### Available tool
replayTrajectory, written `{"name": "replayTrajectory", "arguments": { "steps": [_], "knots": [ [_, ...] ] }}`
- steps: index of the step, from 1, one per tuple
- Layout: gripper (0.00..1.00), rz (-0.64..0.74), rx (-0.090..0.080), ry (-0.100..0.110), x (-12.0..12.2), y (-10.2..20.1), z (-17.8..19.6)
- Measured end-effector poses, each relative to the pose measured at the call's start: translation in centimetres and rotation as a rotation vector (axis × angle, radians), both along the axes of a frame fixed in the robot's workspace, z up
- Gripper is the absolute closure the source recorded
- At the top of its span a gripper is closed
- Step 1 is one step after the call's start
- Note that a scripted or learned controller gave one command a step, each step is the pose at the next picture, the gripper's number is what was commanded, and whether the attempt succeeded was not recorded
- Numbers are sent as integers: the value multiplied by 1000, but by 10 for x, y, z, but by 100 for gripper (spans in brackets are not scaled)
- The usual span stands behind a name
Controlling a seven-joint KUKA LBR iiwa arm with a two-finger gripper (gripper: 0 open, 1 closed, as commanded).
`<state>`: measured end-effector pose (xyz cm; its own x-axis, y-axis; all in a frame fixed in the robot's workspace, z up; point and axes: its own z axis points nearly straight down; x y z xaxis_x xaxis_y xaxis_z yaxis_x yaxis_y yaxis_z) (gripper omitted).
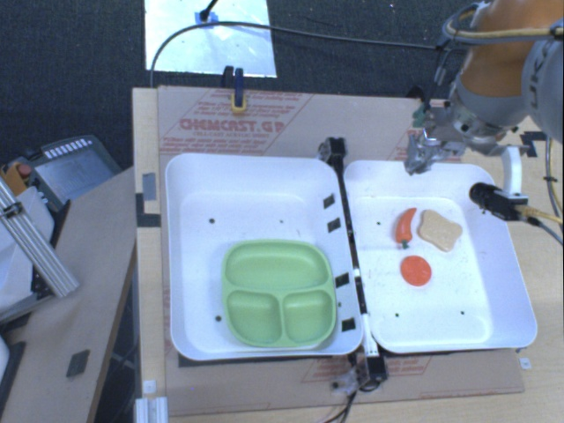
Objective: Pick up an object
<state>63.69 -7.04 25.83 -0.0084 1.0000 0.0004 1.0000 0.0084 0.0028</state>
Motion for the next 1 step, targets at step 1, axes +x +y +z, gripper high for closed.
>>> {"name": "replayTrajectory", "arguments": {
  "steps": [1],
  "knots": [
    [100, 1, 1, 0, 17, 49, -14]
  ]
}}
